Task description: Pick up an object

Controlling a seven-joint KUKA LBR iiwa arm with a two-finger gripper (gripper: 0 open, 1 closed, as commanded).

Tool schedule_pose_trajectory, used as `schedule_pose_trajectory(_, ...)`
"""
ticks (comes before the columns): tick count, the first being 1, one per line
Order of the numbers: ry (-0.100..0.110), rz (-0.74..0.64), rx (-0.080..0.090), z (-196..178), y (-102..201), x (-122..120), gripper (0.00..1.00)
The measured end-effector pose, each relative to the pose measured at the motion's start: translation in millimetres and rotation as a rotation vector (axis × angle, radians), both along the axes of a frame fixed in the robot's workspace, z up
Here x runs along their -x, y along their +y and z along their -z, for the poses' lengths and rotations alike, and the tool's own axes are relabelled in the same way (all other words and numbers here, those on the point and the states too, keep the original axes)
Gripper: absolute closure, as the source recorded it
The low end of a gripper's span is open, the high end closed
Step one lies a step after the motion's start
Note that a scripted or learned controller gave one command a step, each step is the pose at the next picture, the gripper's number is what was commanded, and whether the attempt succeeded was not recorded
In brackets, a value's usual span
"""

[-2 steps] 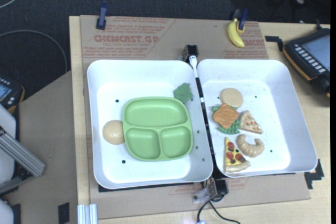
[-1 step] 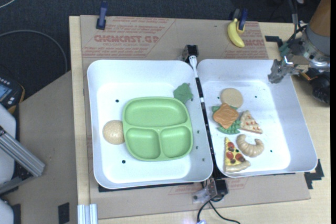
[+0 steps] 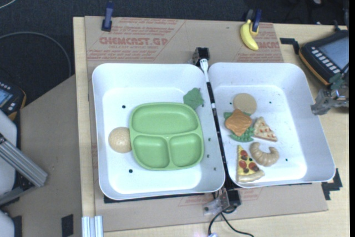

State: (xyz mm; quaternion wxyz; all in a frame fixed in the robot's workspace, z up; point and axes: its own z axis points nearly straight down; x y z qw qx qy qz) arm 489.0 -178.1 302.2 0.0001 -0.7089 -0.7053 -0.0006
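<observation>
Toy food pieces are spread over two shallow white bins, and the green three-compartment plastic tray [image 3: 165,136] in the left white bin [image 3: 100,98] serves as the landmark for all of them. A round tan bun-shaped piece [image 3: 119,140] lies at the tray's left edge, touching it. A small dark-green leafy piece [image 3: 193,98] rests against the tray's far right corner.

The other pieces lie to the right of the tray, in the right white bin [image 3: 300,79]. Nearest the tray is an orange toast-like slice on a green leaf [image 3: 239,122]. Just beyond it sits a flat tan disc [image 3: 244,103]. A small triangular pizza slice with red spots [image 3: 265,131] lies farther right of the tray. Below it lies a curved tan croissant [image 3: 264,154], and a larger yellow pizza wedge [image 3: 248,164] lies just beside the croissant on the side nearer the tray.

Well beyond the tray on the brown cardboard sheet [image 3: 166,39] there is a yellow plastic banana [image 3: 249,36] beside a blue clamp [image 3: 255,19] — apart from both bins. A second blue clamp [image 3: 107,16] stands beyond the tray's far left.

Whether the gripper is clenched or released cannot be told here — no piece can be seen grasped, and all rest on the bin floors.
</observation>
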Motion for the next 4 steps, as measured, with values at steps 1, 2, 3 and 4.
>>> schedule_pose_trajectory(1, 0.01, -0.011, -0.004, 68, 72, 11, 1.0)
schedule_pose_trajectory(2, 0.011, -0.002, -0.001, 160, 51, 12, 1.0)
schedule_pose_trajectory(3, -0.006, -0.011, 0.001, 76, 116, 2, 1.0)
schedule_pose_trajectory(4, 0.007, -0.001, 0.002, 192, 67, -48, 1.0)
